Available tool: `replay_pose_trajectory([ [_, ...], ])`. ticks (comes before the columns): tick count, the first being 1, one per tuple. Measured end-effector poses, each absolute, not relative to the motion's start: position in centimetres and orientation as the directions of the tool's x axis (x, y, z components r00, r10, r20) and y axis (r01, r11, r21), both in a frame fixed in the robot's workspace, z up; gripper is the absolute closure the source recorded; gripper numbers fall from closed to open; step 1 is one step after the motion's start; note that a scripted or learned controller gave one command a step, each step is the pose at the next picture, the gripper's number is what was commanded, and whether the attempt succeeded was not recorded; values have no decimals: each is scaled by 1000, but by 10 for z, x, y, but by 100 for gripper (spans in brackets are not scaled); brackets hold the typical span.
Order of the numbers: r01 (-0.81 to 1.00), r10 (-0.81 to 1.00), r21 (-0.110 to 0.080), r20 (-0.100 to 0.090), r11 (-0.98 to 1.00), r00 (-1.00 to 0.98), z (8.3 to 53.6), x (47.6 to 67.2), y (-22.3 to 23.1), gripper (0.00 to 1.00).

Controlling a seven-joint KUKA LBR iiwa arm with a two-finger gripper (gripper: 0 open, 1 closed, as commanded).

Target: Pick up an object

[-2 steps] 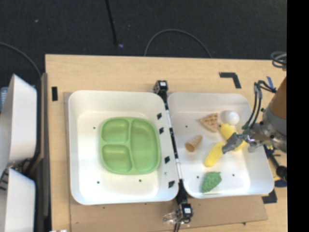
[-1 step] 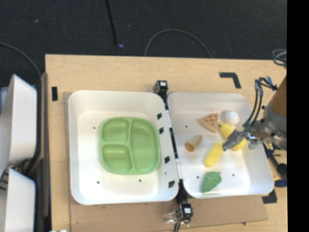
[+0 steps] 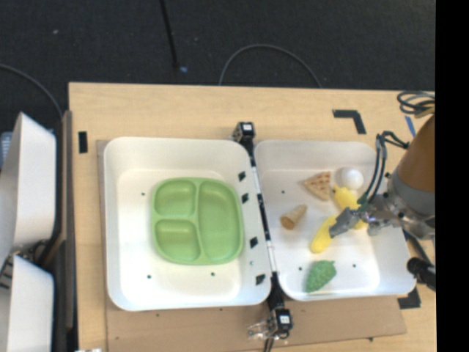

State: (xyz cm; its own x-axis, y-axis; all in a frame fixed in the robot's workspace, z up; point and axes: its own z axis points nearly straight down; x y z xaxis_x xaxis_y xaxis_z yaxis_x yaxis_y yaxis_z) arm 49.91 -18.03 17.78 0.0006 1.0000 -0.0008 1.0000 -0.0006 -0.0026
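Observation:
In the right bin (image 3: pixel 366 273) lie several small items. A long yellow piece (image 3: pixel 322 237) runs slantwise through the bin's middle, its upper end (image 3: pixel 344 196) just below a white ball (image 3: pixel 350 176). A tan wedge (image 3: pixel 319 185) sits left of the ball, and a small brown cone (image 3: pixel 293 216) lies further left. A green leafy lump (image 3: pixel 320 276) rests near the front wall. My gripper (image 3: pixel 343 224) reaches in from the right and sits low over the middle of the yellow piece, covering part of it. Whether it grips the piece is hidden.
The left bin (image 3: pixel 124 270) holds a green divided plate (image 3: pixel 198 221). A hinged divider with black clips (image 3: pixel 258 218) separates the two bins. The arm's orange band (image 3: pixel 419 160) and cables (image 3: pixel 379 160) hang over the right bin's right side.

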Motion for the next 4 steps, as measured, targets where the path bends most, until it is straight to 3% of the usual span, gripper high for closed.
replay_pose_trajectory([
  [2, 1000, 1000, 8, 1, -2, 2, 107, 502, -188, 0],
  [3, 1000, 1000, 18, -4, -6, 6, 119, 504, -190, 100],
  [4, 1000, 1000, 5, -3, 4, -4, 163, 506, -195, 100],
])
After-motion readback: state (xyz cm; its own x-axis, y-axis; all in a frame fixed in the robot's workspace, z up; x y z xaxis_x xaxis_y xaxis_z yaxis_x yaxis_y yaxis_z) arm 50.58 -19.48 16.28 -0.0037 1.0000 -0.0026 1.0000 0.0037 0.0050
